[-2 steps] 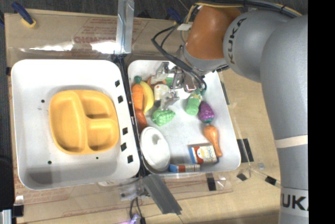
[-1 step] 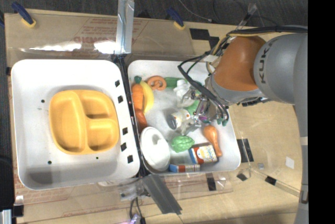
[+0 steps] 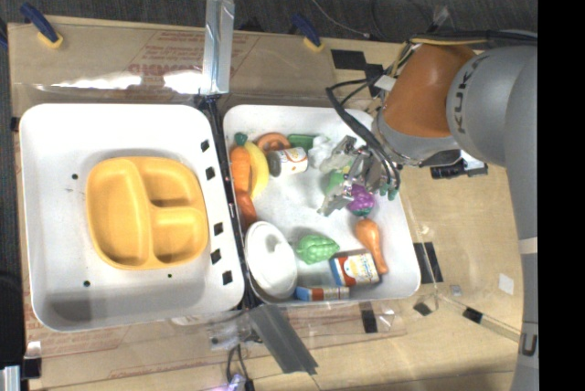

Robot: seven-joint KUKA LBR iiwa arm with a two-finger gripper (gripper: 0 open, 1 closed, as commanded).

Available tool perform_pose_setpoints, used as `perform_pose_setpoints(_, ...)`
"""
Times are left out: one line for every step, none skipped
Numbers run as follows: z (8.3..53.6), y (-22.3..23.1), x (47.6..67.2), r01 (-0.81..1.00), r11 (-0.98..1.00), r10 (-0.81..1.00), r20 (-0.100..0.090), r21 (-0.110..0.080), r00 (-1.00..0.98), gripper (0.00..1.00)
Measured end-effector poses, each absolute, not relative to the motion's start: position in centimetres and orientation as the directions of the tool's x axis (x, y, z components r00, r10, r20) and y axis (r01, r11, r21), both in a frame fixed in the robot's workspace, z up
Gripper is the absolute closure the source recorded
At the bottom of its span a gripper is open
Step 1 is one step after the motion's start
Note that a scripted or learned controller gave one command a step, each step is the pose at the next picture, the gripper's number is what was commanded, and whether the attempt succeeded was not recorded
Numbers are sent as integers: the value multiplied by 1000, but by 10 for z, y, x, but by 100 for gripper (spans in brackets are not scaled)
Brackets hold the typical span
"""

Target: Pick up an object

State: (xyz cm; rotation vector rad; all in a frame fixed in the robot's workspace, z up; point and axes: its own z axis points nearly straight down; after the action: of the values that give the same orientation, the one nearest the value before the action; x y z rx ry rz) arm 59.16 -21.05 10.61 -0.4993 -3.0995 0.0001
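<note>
Nearest the lens, bottom edge of right bin (image 3: 402, 284): red-and-blue marker-like stick (image 3: 322, 293) lying flat, beside small jar (image 3: 355, 269) with orange-and-white label, print too small to read. "KUKA" partly readable on grey arm link (image 3: 460, 101), letters running vertically. Faint red print on cardboard behind bins, illegible.

Gripper (image 3: 352, 184) down in right bin, upper middle, directly over purple toy (image 3: 363, 198). Purple thing looks like grape bunch or eggplant with green bit; mostly covered, long axis unclear. Touching fingers, but can't tell if jaws are closed on it or spread.

Just below: orange carrot (image 3: 371, 243), long axis near vertical in frame, thick end up toward purple toy. Green toy (image 3: 317, 248) and white bowl (image 3: 270, 259) lower left. Banana (image 3: 259, 170) and second carrot (image 3: 240, 172) along left wall.

Left bin (image 3: 55, 289): yellow divided tray (image 3: 146, 211).
</note>
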Motion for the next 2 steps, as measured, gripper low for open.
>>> perform_pose_setpoints(90, -184, 602, 541, 841, 541, 4, -1, -841, 0)
perform_pose_setpoints(99, -183, 603, 534, 846, 534, 5, -1, -846, 100)
